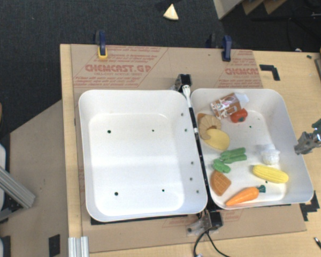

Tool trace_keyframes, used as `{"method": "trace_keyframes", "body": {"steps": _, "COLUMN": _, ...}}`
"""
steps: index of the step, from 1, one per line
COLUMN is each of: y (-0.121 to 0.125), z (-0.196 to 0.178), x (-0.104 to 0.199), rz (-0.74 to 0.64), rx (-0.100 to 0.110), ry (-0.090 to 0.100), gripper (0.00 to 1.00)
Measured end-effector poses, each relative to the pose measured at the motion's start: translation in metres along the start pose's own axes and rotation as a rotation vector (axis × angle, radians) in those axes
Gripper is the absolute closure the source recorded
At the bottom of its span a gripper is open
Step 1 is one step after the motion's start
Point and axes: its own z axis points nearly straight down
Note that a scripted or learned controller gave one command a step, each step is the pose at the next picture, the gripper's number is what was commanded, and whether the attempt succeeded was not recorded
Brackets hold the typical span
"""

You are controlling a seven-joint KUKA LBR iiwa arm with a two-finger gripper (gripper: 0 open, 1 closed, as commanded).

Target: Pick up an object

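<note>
dark carpet floor [53, 15] | brown board bench [150, 63] with blue clamps | left bin [96, 106], right bin [278, 106] | gripper [310, 141] at right bin's right rim, grip state unclear | corn [270, 173], carrot [242, 196] in right bin

— In the right bin [289, 122], left of the gripper [309, 142]?
— Orange carrot [243, 196] lying flat by the near rim, down-left of the gripper. Yellow corn cob [270, 173] just above it, lying across, nearest the gripper.
— And further left?
— Green pea pods [229, 159] mid-bin. Brown waffle piece [220, 182] below them. Pale yellow lemon-like piece [216, 140] touching a tan biscuit [207, 123]. Red tomato [238, 115] against a clear wrapped packet [225, 105], up-left. Small white lump [270, 155] close by, blurred.
</note>
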Motion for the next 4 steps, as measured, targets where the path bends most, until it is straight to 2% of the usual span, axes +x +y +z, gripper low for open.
{"method": "trace_keyframes", "body": {"steps": 2, "y": 0.009, "z": -0.015, "x": 0.000, "rz": -0.004, "rx": -0.007, "ry": -0.004, "gripper": 1.00}}
{"method": "trace_keyframes", "body": {"steps": 3, "y": 0.022, "z": -0.025, "x": 0.001, "rz": -0.004, "rx": -0.008, "ry": -0.004, "gripper": 1.00}}
{"method": "trace_keyframes", "body": {"steps": 4, "y": 0.011, "z": -0.016, "x": 0.000, "rz": -0.002, "rx": -0.002, "ry": -0.001, "gripper": 1.00}}
